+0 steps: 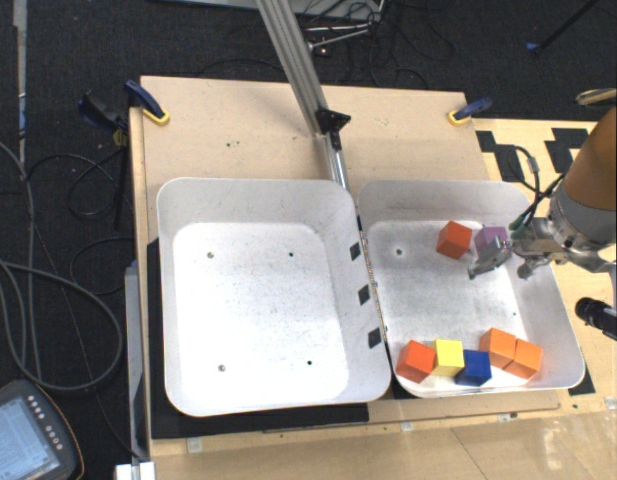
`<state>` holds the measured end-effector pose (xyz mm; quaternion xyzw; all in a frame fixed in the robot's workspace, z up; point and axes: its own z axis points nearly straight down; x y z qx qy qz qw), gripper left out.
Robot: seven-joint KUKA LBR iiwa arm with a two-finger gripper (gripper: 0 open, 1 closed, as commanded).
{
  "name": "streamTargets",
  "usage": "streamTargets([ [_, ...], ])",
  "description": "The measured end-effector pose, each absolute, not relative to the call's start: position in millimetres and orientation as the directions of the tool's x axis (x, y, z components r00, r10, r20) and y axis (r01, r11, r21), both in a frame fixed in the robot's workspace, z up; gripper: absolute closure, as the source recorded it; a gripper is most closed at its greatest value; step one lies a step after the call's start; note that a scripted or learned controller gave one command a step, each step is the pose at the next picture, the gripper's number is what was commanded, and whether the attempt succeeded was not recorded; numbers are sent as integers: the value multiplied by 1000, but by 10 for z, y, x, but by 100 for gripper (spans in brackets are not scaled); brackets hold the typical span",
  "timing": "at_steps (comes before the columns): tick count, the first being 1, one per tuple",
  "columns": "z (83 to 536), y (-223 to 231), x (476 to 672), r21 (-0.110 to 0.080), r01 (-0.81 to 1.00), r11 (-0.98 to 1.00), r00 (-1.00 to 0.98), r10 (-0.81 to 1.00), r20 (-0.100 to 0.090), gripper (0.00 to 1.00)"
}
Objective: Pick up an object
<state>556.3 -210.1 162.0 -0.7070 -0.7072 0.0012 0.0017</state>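
The right bin [428,298] holds several coloured blocks. An orange block [454,239] and a small purple block [491,238] lie side by side in its far part. My gripper [505,263] hangs low over the bin just right of them, coming in from the right edge. It looks open, with white bin floor showing between its fingers [483,260]. The purple block sits right against the far side of the left finger, not clearly between the two. Along the near wall lie an orange-red block [418,358], a yellow block [448,354], a blue block [475,367] and two orange blocks [513,352].
The left bin [253,288] sits beside the right one, the two sharing a raised middle rim [366,288]. A slanted metal pole [293,53] reaches down to the far end of that rim. Clamps [148,108] hold the board's far corners.
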Motion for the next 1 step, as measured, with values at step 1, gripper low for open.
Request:
streamTargets([
  [1,1084,-2114,5451,-5,1000,-1,1,1000,1,0],
])
